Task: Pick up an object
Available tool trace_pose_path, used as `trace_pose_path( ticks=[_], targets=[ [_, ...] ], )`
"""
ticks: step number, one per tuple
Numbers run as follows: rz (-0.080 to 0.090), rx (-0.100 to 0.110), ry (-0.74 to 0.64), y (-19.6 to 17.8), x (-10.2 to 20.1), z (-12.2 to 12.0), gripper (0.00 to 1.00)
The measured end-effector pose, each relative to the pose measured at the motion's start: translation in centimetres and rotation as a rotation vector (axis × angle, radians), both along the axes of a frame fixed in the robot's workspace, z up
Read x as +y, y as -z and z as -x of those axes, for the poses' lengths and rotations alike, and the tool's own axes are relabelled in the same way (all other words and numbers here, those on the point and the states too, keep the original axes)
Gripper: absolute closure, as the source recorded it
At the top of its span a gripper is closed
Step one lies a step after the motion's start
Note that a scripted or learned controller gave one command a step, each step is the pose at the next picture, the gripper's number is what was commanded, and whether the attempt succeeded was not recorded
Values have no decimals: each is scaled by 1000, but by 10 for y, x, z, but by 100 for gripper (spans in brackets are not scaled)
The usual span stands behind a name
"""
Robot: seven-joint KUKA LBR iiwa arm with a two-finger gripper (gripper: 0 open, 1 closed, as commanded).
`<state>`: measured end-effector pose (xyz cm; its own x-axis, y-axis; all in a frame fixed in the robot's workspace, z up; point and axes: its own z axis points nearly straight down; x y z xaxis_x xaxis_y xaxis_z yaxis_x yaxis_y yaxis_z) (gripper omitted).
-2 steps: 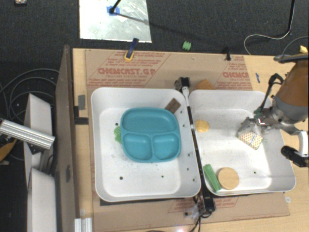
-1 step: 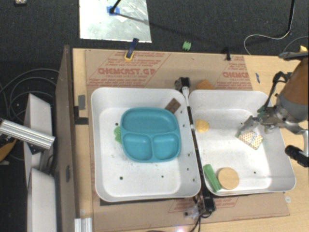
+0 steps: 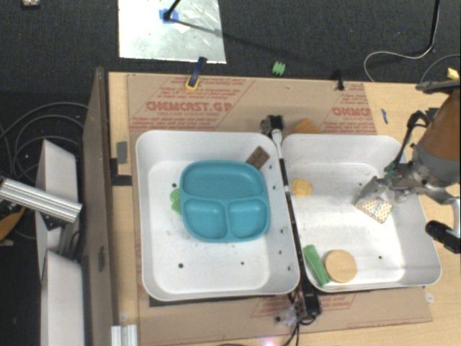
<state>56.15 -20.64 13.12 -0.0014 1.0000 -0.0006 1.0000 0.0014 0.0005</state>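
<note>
In the right bin (image 3: 403,265) my gripper (image 3: 380,191) hangs low near the right wall, reaching in from the right. Directly beneath it and touching or nearly touching lies a small white object with a dotted pattern (image 3: 375,209). I cannot see whether that object is gripped. A small yellow piece (image 3: 301,187) rests by the bin's left wall. A tan round disc (image 3: 341,265) and a green stick-shaped object (image 3: 315,265) sit side by side at the front left of the same bin.
The left bin (image 3: 155,265) holds a teal divided plate (image 3: 223,200), a green item (image 3: 175,199) peeking from under its left edge, and a brown block (image 3: 256,156) at its back right. An orange object (image 3: 305,126) lies on the cardboard behind the bins.
</note>
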Motion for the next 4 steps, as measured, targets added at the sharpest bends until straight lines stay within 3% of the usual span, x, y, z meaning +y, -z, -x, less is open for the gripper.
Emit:
trace_pose_path(
  ticks=[1,2,3,4],
  targets=[
    [-1,0,0,-10,0,9,0],
    [6,-7,-1,45,-2,-1,0],
    [0,-1,1,15,0,22,0],
    [6,-9,-2,42,-2,-5,0]
  ],
)
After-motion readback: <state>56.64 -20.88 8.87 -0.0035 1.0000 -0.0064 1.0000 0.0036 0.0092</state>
